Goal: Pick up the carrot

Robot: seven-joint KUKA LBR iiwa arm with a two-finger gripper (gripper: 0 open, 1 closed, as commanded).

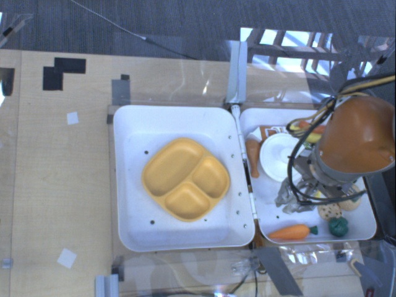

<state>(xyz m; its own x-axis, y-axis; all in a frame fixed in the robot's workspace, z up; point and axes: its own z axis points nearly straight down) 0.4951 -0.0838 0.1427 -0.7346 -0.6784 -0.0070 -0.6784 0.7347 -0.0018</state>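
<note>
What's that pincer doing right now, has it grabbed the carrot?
Pincer: cannot be told whether open or closed from this view; it hangs over the right bin. The carrot lies on the bin floor near the front wall, not held.

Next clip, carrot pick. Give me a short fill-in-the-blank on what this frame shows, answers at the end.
1. The carrot lies in the ____ bin, near its front edge.
2. The yellow plate has ____ compartments.
3. The yellow plate sits in the ____ bin.
4. The small round plate beside the arm is ____ in colour.

Answers: right; three; left; white
</note>
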